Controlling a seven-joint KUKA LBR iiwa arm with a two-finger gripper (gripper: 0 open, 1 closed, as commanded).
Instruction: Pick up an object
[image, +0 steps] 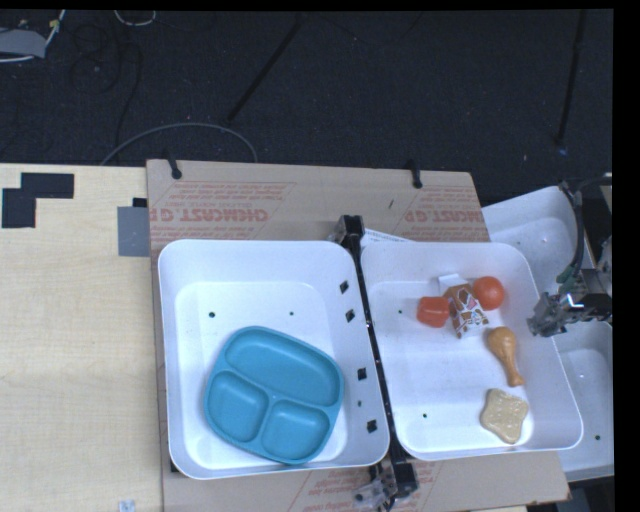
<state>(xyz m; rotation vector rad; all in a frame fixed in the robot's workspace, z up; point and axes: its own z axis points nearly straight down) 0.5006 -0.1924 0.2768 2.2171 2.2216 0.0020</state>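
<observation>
The gripper (556, 312) waits at 3 o'clock, just outside the right bin (440, 440); I cannot tell its state. Approach step: the nearest target, a toy drumstick (505, 355), lies inside near that rim, so next reach in above it

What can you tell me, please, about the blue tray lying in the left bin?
The blue tray is a rounded, plastic-looking dish in light blue with three compartments: one large along the top and two smaller ones below. It lies flat, face up and turned at a slight angle, on the floor of the left bin, in its lower part. Its lower edge sits close to the bin's near wall. Nothing rests in it.
</observation>
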